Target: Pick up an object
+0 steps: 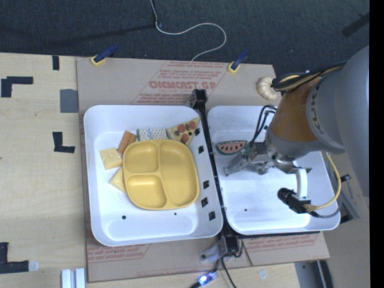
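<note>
A toy watermelon slice, red with a green rind, lies in the right bin near its left wall. My gripper is low in that bin, just below and slightly right of the slice, close to it; nothing shows held in it. The grey arm with its orange band covers the bin's right half. In the left bin a yellow divided plate lies with a pizza slice, a brown piece, a pale cracker and a yellow wedge around it.
A black divider runs between the two bins. Both stand on a cardboard sheet held by clamps at the back. A black cable and connector hang from the wrist over the right bin's front. A white wire loops behind.
</note>
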`<state>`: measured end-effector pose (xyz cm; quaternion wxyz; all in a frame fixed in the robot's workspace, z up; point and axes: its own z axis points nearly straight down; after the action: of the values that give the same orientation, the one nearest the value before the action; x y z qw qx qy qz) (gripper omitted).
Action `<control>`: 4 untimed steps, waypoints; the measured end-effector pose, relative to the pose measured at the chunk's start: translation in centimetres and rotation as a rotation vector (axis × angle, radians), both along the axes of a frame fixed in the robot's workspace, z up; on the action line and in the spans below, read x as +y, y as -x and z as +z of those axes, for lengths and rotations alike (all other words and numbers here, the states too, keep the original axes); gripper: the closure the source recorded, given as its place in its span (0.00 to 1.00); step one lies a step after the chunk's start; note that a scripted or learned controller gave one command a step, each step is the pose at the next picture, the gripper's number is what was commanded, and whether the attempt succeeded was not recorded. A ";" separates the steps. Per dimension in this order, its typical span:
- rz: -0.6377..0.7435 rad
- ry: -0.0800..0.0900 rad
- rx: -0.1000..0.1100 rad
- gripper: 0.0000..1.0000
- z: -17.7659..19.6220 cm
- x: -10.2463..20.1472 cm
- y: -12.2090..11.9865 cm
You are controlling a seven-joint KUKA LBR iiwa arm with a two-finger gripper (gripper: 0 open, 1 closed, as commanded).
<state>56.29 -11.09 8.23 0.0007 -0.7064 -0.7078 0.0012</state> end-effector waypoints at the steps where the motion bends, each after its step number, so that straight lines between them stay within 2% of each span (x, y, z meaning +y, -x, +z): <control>1: -0.001 0.000 -0.001 1.00 1.3 0.0 0.0; 2: -0.002 -0.001 -0.003 1.00 6.9 -0.4 0.8; 3: 0.000 0.000 -0.005 1.00 12.8 0.4 0.5; 4: 0.000 -0.001 -0.003 1.00 14.3 0.5 0.4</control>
<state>55.85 -10.63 22.49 0.0001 -0.7065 -0.7077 -0.0001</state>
